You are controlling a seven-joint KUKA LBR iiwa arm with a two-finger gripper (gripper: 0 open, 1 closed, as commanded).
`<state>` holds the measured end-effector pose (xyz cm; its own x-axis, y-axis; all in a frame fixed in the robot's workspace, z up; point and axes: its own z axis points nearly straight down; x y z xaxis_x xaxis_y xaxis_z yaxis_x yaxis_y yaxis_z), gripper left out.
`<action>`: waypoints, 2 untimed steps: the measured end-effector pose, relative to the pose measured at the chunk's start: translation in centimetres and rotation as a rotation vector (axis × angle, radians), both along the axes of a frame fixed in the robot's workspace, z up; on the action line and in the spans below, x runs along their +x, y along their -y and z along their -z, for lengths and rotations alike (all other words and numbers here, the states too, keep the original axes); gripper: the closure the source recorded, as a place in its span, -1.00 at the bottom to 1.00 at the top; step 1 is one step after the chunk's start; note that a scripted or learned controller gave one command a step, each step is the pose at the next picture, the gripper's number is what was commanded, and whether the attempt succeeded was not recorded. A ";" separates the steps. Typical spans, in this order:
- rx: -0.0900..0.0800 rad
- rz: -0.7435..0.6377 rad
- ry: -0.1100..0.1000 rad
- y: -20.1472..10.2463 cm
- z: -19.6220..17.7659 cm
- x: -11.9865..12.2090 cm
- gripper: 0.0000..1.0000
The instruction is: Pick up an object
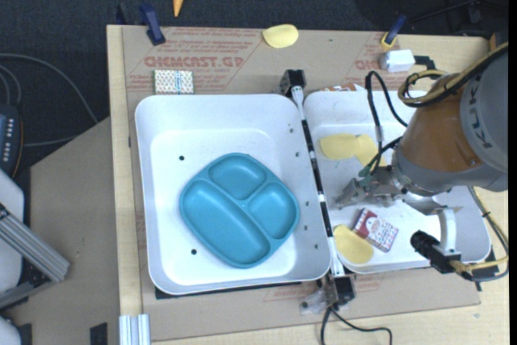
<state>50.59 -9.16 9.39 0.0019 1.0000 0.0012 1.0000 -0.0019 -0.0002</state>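
My gripper (pixel 361 191) hangs low in the right bin (pixel 339 103), near its left wall. A pale yellow flat piece (pixel 344 146) lies just behind it. Just in front of it lies a red and white packet (pixel 376 229), and a second yellow piece (pixel 353 245) rests by the bin's front left corner. The gripper sits between the far yellow piece and the packet, and nothing is seen held in it. The arm's orange band and grey body cover the right part of this bin.
The left bin (pixel 161 125) holds a blue divided plate (pixel 238 208). On the bench behind the bins lie a yellow lump (pixel 280 35), a small patterned packet (pixel 174 81), a blue clip (pixel 150 24) and a white block (pixel 398 59). An orange carrot toy (pixel 178 1) lies beyond the bench.
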 end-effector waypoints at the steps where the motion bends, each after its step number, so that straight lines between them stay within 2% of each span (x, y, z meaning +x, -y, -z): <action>1: 0.000 -0.001 -0.002 1.3 1.0 -2.7 -1.00; 2: -0.001 0.000 0.000 1.2 0.0 -2.7 1.00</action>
<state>47.91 -10.41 9.40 0.0015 1.0000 0.0006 1.0000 -0.0015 0.0002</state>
